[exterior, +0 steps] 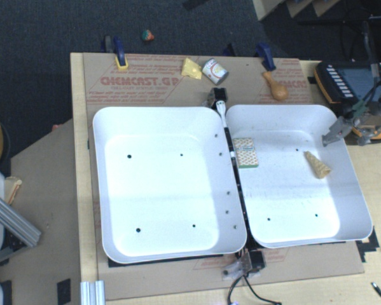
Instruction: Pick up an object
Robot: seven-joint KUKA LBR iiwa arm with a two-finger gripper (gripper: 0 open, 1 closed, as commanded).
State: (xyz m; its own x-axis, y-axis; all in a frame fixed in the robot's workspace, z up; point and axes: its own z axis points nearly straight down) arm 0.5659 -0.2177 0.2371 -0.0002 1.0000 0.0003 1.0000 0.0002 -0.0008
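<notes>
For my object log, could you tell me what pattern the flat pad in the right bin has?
The pad shows a fine greenish-and-white check, seen in the camera view.

Dark carpet floor point(50, 18) surrounds the cardboard-topped bench point(152, 78).

bins point(165, 122): white, black dots | pad point(245, 152): green-and-white check | cone point(317, 164): tan | tabletop point(145, 78): brown, red lettering | floor point(44, 18): dark grey

Yellow wedge point(191, 69) and small can point(215, 71) on the board behind the bins, blue clamps point(119, 52)
</notes>
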